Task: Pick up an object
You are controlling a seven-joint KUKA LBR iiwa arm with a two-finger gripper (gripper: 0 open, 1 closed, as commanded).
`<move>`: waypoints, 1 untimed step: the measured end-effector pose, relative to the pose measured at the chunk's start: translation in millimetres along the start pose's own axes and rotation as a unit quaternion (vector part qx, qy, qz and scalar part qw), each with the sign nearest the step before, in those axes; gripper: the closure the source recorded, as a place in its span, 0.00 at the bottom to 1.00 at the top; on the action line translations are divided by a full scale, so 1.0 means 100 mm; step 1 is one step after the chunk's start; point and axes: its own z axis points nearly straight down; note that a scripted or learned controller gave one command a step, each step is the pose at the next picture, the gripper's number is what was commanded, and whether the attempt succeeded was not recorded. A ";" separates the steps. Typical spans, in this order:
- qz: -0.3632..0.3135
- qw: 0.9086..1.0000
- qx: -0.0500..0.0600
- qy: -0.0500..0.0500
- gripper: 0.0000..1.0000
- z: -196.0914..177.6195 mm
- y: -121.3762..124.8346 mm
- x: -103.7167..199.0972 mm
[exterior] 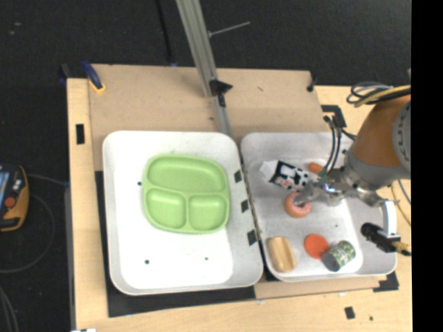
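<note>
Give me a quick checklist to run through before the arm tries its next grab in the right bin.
1. Gripper over right bin: ok.
2. Gripper lined up with pink ring: ok, right above it.
3. Ring between fingers: cannot tell.
4. Black-and-white carton apart from ring: not ok, close by.
5. Bread roll, orange ball and green can out of the way: ok.
6. Green divided tray in left bin: ok.

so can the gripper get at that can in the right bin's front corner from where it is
Probably yes. The can lies in the open near the bin's front wall, beside an orange-red piece, nothing over it. The gripper sits above the pink ring, close by.
</note>
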 end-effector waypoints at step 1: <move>0.000 1.000 -0.006 0.000 1.00 -0.15 0.04 0.00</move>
